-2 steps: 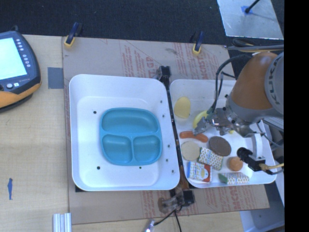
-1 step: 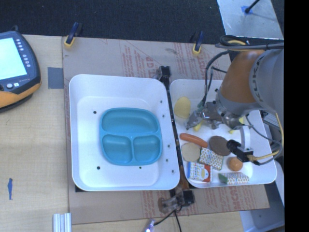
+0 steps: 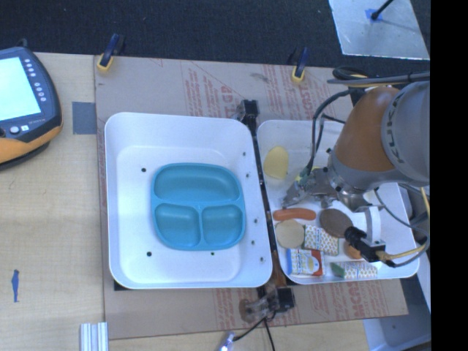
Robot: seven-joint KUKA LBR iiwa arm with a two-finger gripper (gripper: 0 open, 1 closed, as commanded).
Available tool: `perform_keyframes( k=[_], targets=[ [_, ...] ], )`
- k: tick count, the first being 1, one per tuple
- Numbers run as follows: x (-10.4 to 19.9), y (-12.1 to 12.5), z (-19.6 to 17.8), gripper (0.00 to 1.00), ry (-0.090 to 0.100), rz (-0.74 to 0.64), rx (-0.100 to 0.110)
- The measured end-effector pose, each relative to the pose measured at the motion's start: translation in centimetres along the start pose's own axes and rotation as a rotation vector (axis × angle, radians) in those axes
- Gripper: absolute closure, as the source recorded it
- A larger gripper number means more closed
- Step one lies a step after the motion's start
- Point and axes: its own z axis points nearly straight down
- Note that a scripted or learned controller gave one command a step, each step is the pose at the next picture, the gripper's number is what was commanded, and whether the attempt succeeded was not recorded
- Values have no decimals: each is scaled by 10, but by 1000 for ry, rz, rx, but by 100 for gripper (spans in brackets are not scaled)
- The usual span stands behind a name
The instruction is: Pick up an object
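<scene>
The right bin [image 3: 272, 133] holds several small items. A pale yellow piece [image 3: 276, 161] lies at its left side, with a red sausage [image 3: 294, 214], a beige disc [image 3: 289, 233] and a brown disc [image 3: 335, 221] further forward. Patterned packets [image 3: 322, 239] and a red-and-white packet [image 3: 303, 262] lie near the front. My gripper [image 3: 302, 188] hangs low inside this bin, just right of the yellow piece and above the sausage. The grey and orange wrist [image 3: 369, 134] hides much of it. I see nothing held in it.
The left bin [image 3: 124, 196] holds a blue three-part plate [image 3: 197, 205]. A teach pendant [image 3: 22, 101] rests on the bench at far left. Clamps [image 3: 248, 110] join the bins at back and front. Cables [image 3: 398, 251] loop over the right bin's right side.
</scene>
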Motion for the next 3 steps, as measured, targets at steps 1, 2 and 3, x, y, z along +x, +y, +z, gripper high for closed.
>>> perform_keyframes(
  k=[1, 2, 3],
  targets=[
    [-18, 104, -7, 0, 1, 3, -3],
    [-15, 77, 0, 0, 1, 3, 0],
    [-11, 20, 0, 0, 1, 1, 0]
  ],
)
